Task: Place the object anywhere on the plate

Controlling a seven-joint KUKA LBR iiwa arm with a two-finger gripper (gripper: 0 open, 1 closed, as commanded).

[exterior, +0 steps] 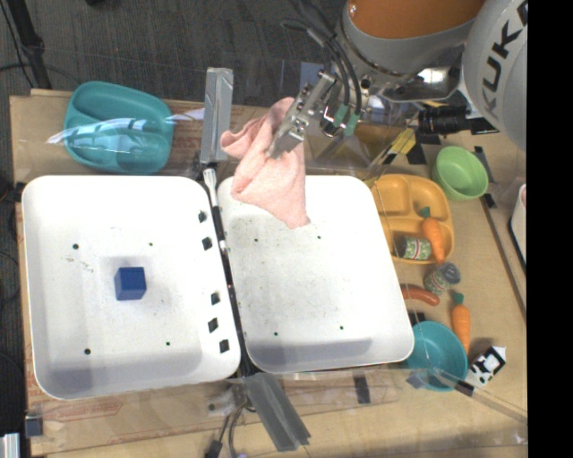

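- Jaws pinched on the upper part of a pink cloth (271,179), gripper (291,139) tilted above the far edge of the right bin (358,268).
- Cloth bunched at the fingers, hanging down in folds; lower end draped over the right bin's far-left corner, whether touching the floor cannot be told.
- Grey arm with orange band (407,18) reaching in over the far right of the bench (501,295).
- In the left bin (54,268), a small blue cube (131,283) near the middle, well apart from the cloth.
- Beyond the left bin's far-left corner, a teal container (116,125) with a clear wrapper across it.
- Along the right bin's right edge, a yellow divided tray (394,192) holding a toy carrot (433,238) and a small can (414,250).
- Past the tray, toward the bench's far right edge, a green bowl (462,172).
- At the right bin's near-right corner, a teal bowl (437,353); just beside it another carrot (460,324).
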